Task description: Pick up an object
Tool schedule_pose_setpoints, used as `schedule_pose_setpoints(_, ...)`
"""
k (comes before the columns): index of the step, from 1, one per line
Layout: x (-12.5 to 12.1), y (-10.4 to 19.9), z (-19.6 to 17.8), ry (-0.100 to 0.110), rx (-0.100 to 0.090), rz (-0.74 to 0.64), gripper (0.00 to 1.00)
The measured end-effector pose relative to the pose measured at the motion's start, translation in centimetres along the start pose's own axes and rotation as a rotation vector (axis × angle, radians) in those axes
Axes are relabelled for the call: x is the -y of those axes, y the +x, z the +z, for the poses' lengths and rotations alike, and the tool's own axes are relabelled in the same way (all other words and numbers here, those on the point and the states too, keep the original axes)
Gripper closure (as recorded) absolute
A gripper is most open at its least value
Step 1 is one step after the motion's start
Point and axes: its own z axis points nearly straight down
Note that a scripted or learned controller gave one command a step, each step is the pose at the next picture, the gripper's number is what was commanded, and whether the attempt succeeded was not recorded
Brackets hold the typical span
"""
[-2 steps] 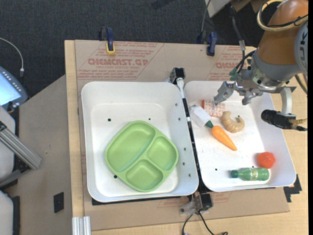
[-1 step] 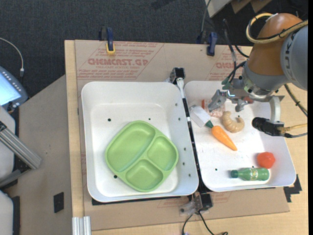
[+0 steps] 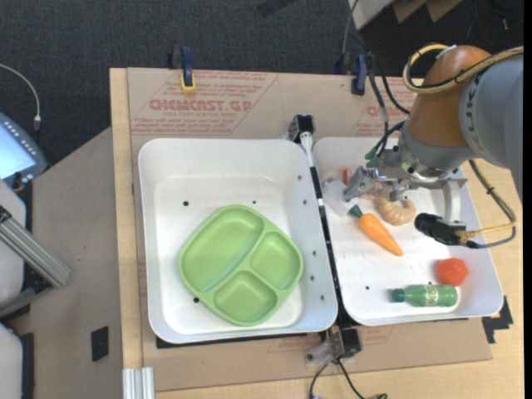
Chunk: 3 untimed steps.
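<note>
Progress: judged early to mid. No object is seen lifted. Everything in view rests on a bin floor, so the pick itself is not yet done. Left to do, by this reading: close on one thing, raise it clear.

Gripper (image 3: 389,191): low in the right bin (image 3: 366,283), in its far part. How wide it stands cannot be told, as the wrist and body hide the working end from above. Nothing can be seen held.

Directly under and just toward the camera from the gripper: a small tan lump (image 3: 399,213), roundish, kind unclear. It is touching the gripper or very nearly so, and which one cannot be told. Likely the target.

Just beside that, camera-side and slightly left of the gripper: an orange carrot (image 3: 380,233), lying slantwise. Its leafy end is nearest the gripper and it looks apart from the lump.

Further toward the camera, to the arm's side: a red tomato (image 3: 451,271).

Beyond that, near the bin's front wall: a green bottle (image 3: 426,296) on its side, close to the tomato.

Well apart, in the left bin (image 3: 166,181): a green divided plate (image 3: 241,263), lying flat.
</note>
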Motion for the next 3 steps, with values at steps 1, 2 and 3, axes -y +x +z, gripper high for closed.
schedule_pose_setpoints(1,-0.5,-0.1,1.3,-0.019,0.003,-0.002,0.00)
schedule_pose_setpoints(2,-0.7,0.1,0.3,-0.025,0.001,-0.002,1.00)
schedule_pose_setpoints(3,-0.1,0.4,-5.7,-0.011,0.002,-0.002,1.00)
